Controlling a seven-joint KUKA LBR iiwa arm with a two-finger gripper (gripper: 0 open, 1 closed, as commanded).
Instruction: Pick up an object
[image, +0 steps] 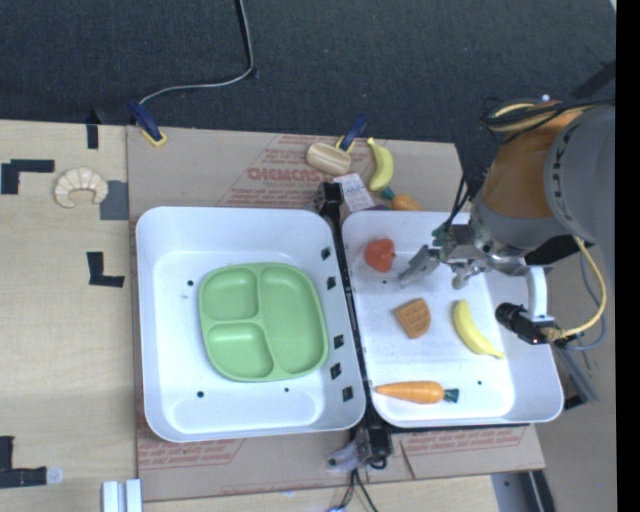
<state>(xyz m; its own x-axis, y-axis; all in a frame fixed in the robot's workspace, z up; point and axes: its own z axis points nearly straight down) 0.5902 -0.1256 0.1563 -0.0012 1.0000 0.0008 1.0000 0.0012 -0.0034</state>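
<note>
Yellow banana lies diagonal, tip toward lower right; claw wide, empty

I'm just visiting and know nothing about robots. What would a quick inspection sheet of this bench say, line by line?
Surface: two shallow white bins side by side on cardboard.
Job's things: right bin holds a red tomato-like toy, brown bread piece, yellow banana and orange carrot.
Clutter: green divided plate in left bin; croissant on the bench; second banana behind the bins.
End effector: open over the right bin, holding nothing.
Cables: black cable behind the bench.
Surroundings: dark carpet.
</note>
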